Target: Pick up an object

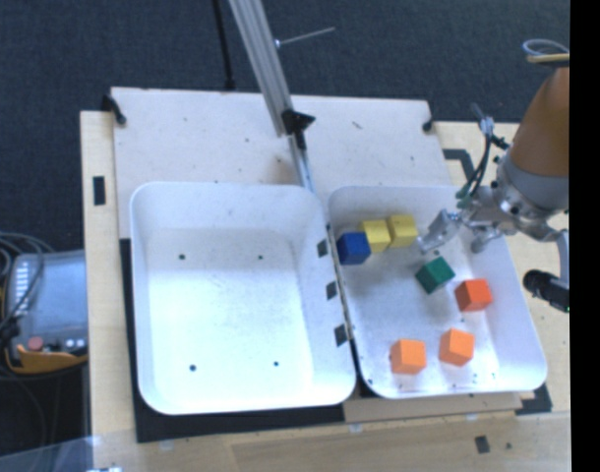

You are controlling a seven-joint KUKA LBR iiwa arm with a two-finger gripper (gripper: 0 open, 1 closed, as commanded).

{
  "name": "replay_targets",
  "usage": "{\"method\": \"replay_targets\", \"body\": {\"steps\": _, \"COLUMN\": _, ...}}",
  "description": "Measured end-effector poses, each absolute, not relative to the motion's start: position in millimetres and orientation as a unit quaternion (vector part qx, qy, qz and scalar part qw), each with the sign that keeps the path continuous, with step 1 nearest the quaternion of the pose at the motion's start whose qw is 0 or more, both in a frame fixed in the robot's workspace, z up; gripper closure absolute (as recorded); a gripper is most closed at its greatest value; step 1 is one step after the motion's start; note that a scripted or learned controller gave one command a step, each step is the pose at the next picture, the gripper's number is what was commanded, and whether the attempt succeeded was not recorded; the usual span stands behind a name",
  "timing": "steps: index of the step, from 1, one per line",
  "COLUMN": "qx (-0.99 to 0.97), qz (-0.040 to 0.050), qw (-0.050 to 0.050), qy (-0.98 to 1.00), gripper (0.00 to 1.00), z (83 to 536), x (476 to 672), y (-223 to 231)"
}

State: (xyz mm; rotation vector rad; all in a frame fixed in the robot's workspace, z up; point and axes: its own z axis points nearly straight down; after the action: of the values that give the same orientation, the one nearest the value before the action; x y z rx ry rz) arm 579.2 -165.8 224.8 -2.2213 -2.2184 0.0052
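Observation:
The right bin (524, 334) holds several small blocks. A blue cube (353, 248) sits at its left wall, with two yellow cubes (377, 234) (402, 229) beside it to the right. A green block (436, 274) lies near the middle. A red-orange cube (473, 294) is to its right, and two orange cubes (408, 356) (456, 346) rest near the front. My gripper (444, 231) hangs over the bin's back part, just above and behind the green block and right of the yellow cubes. No block shows in its grasp.
The left bin (231, 298) stands beside the right one, their walls meeting at the middle. A slanted metal bar (266, 52) rises behind the bins. The grey arm with its orange band (546, 126) reaches in from the right.

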Motion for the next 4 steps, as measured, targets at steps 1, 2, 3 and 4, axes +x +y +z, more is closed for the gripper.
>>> {"method": "replay_targets", "body": {"steps": 1, "qx": -0.709, "qz": 0.0018, "qw": 0.001, "qy": -0.706, "gripper": 0.0, "z": 182, "x": 575.9, "y": -164}}
{"method": "replay_targets", "body": {"steps": 2, "qx": -0.708, "qz": 0.001, "qw": -0.001, "qy": -0.706, "gripper": 0.0, "z": 138, "x": 579.4, "y": -172}}
{"method": "replay_targets", "body": {"steps": 3, "qx": -0.71, "qz": -0.0012, "qw": -0.003, "qy": -0.704, "gripper": 1.0, "z": 151, "x": 580.6, "y": -173}}
{"method": "replay_targets", "body": {"steps": 4, "qx": -0.708, "qz": -0.0017, "qw": -0.003, "qy": -0.706, "gripper": 1.0, "z": 211, "x": 574.3, "y": -170}}
